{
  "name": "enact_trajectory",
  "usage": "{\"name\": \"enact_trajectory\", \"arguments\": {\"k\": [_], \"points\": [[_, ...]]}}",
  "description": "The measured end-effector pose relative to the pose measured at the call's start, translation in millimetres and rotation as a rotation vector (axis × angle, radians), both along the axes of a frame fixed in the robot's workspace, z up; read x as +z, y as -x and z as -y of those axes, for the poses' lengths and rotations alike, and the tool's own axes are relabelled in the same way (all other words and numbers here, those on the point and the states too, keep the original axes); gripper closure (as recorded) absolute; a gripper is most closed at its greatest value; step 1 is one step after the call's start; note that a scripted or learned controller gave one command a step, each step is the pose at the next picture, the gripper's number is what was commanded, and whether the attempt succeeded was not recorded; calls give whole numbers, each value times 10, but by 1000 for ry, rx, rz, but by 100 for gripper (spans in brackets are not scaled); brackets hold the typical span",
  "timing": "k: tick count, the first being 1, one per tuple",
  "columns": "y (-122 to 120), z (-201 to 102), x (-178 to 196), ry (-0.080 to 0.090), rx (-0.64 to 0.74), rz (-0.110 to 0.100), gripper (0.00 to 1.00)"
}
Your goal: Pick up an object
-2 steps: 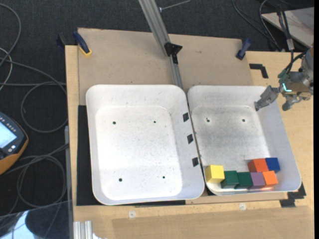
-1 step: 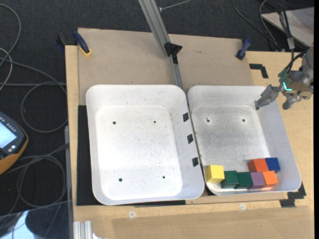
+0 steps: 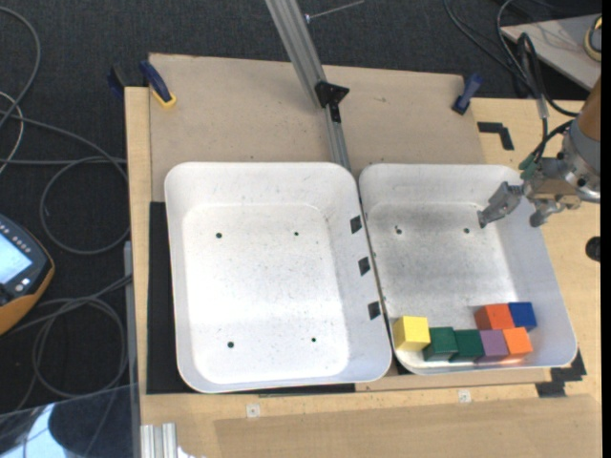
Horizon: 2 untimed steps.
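Gripper [image 3: 520, 206] hangs over upper right edge of right bin [image 3: 434, 175], fingers spread, nothing between them. Blocks cluster along bin's near rim, well apart from gripper: yellow block [image 3: 412, 330], green blocks [image 3: 453, 343], purple [image 3: 494, 343], orange blocks [image 3: 506, 327], blue [image 3: 521, 314]. Judgement: target yellow block, end of row with one free side; straddle it, descend straight.

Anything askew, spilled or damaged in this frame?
Nothing broken or spilled. The blocks are all crowded against the near rim of the right bin, not spread out. That bin's floor looks grey and scuffed. The claw hangs open over the bin's far right corner, holding nothing.
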State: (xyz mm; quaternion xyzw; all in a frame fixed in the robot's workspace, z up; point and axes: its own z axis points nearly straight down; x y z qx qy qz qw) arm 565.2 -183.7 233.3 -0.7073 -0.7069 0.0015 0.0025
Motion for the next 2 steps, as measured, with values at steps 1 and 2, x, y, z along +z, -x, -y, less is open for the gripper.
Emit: {"name": "enact_trajectory", "arguments": {"k": [1, 2], "points": [[73, -13, -616, -1, 0, -2, 0], [98, 17, -1048, -1, 0, -1, 0]]}}
